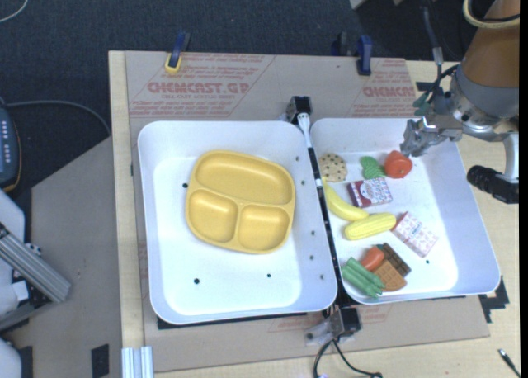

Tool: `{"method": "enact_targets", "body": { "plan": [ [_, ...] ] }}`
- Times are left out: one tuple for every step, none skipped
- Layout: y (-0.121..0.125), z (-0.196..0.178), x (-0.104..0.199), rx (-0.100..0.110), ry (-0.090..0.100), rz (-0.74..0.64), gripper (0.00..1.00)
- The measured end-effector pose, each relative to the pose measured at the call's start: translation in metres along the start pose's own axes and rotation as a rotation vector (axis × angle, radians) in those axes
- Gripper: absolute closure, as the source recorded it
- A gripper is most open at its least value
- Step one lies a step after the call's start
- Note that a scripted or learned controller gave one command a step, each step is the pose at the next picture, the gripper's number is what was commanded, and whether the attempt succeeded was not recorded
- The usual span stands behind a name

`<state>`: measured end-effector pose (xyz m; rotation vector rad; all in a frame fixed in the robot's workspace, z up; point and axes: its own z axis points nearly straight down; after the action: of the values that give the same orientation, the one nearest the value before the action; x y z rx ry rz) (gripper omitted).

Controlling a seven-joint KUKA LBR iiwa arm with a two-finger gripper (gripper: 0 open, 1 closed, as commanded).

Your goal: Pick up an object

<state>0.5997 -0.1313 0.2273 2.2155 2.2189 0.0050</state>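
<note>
My gripper (415, 142) hangs over the far part of the right bin (462, 203), its tip just above and right of a red tomato-like piece (398, 165). Whether it touches that piece I cannot tell. Beside the tomato lies a small green piece (372, 167). A round cookie (333, 167), a red and white packet (368, 193), a banana (342, 205), a corn cob (370, 225), a pink wrapped pack (416, 233), a brown and orange block (388, 264) and a green pod (362, 277) lie spread through the same bin.
The left bin (165, 228) holds a yellow three-compartment plate (240, 200). A black divider rail (318, 203) runs between the bins. Clamps (174, 58) (364, 53) sit on the cardboard's far edge. The arm's orange band (492, 34) rises at the upper right.
</note>
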Motion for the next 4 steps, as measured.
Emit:
{"method": "enact_targets", "body": {
  "plan": [
    [-0.036, 0.011, 0.04, 0.011, 0.005, -0.001, 1.0],
    [-0.066, 0.012, 0.085, 0.011, 0.005, -0.002, 1.0],
    [-0.101, -0.009, 0.108, 0.01, 0.005, -0.001, 1.0],
    [-0.107, 0.011, 0.109, 0.011, 0.003, 0.002, 1.0]
  ]
}}
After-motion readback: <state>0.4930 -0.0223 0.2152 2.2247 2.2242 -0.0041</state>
